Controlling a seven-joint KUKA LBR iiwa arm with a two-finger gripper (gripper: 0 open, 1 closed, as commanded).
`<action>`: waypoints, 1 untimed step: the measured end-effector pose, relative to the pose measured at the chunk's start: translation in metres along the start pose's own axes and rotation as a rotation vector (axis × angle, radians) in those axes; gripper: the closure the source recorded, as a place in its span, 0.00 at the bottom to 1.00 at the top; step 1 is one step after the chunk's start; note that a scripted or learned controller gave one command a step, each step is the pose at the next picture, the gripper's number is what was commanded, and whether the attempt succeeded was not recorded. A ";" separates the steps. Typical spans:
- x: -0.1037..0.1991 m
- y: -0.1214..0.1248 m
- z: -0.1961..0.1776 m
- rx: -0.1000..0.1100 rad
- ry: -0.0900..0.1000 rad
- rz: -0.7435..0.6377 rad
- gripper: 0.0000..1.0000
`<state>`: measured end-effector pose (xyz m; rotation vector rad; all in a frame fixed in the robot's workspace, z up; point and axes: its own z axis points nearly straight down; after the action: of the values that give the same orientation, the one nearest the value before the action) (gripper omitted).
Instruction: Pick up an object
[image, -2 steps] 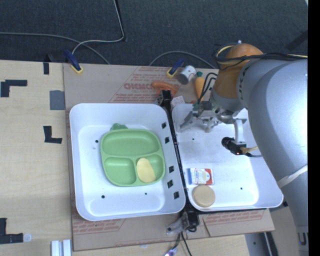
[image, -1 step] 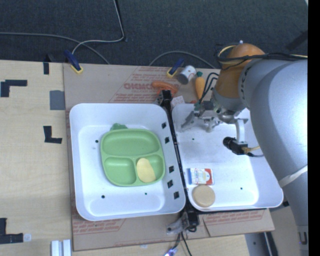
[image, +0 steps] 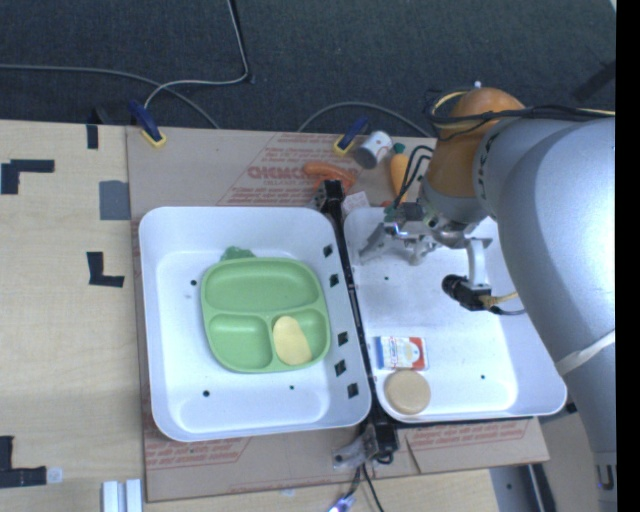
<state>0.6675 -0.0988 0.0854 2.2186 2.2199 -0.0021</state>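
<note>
The grey arm (image: 560, 220) bulks largest and closest to the lens, reaching in from the right with its orange band (image: 470, 130) above the wrist. Its gripper (image: 405, 240) hangs over the far end of the right bin (image: 500, 400), low above the white floor; whether it is open or closed I cannot tell, and nothing can be made out in its grasp.

Candidates to pick lie well away from the pincer. Toward the camera from it, in the same bin, sits a small red-and-white packet (image: 400, 352), and just beyond that, touching or nearly so, a round tan disc (image: 408, 392). Across the divider, in the left bin (image: 170, 300), a green divided plate (image: 262, 312) carries a yellow oval piece (image: 292, 341) in its nearer compartment.

The risk, as I judge it: the pincer appears to stand over bare floor, so closing here would catch nothing. The flat packet and disc also offer little height to grip, and could slide.
</note>
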 end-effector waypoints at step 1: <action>0.001 -0.008 0.000 -0.001 0.000 0.000 0.00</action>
<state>0.6598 -0.0976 0.0856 2.2187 2.2190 -0.0013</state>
